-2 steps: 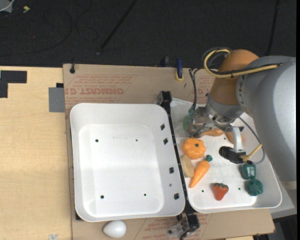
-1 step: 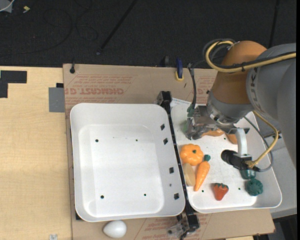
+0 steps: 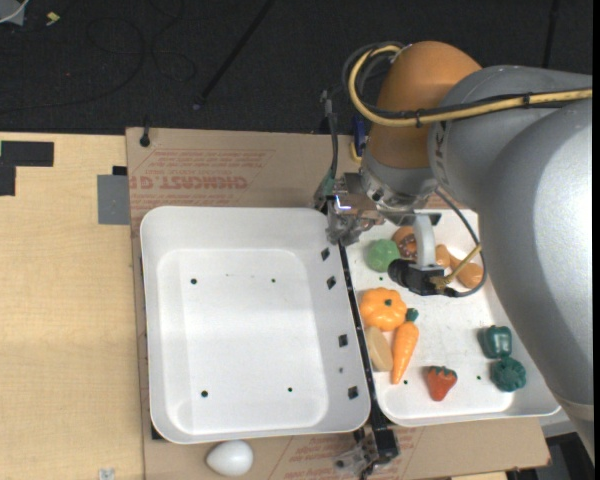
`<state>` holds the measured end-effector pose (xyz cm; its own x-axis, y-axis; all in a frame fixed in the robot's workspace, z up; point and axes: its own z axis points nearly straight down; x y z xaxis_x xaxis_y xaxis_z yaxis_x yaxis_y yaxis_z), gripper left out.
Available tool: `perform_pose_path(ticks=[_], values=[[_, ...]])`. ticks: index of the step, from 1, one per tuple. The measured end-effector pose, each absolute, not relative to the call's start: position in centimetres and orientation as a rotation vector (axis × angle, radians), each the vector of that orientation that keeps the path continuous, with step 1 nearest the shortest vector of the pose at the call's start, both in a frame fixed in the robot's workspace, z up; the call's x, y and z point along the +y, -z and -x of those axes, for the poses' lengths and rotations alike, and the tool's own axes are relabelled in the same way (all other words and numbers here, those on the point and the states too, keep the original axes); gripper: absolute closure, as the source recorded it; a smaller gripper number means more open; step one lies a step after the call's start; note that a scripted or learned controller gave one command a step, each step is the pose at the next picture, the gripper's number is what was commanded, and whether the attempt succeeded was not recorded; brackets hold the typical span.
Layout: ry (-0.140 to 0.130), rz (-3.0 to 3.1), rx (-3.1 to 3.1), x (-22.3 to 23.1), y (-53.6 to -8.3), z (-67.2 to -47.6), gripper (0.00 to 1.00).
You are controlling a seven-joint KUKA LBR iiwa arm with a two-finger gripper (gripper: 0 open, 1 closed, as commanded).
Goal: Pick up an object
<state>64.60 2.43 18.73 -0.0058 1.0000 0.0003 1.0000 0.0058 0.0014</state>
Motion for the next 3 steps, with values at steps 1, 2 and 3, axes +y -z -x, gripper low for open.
perform_pose_path(ticks=[1, 2, 3], values=[[-0.005, -2.219, 2.220, 1.44, -28.62, -61.61, 1.00], [0.004, -2.219, 2.226, 1.58, -28.00, -61.61, 0.00], [0.007, -2.215, 2.230, 1.57, -28.98, -61.62, 1.00]])
